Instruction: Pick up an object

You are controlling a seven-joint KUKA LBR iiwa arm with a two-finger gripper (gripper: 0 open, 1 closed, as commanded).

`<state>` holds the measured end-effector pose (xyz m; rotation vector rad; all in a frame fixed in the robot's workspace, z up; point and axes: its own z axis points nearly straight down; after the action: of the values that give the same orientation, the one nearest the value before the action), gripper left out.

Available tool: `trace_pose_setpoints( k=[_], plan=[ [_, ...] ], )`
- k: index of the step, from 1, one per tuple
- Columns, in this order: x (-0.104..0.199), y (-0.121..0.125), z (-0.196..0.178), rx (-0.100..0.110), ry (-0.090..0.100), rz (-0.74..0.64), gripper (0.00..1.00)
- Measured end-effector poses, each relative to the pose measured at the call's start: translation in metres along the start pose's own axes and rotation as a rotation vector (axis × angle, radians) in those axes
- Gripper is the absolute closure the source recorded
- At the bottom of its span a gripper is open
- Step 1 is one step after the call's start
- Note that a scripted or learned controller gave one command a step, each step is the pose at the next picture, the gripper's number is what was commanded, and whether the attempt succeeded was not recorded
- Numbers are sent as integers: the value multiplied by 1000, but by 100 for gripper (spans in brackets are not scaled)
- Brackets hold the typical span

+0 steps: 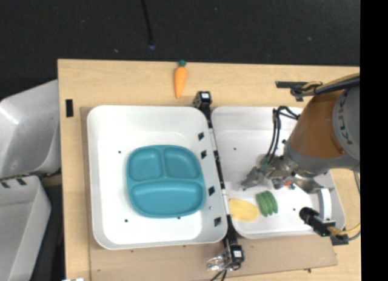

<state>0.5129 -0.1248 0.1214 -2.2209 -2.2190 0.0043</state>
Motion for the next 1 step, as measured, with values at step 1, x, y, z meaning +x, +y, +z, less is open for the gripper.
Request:
trace_pose_setpoints(
  k=[1],
  plan=[
    [-1,2,-13,-6,-1,6,100]
  ],
)
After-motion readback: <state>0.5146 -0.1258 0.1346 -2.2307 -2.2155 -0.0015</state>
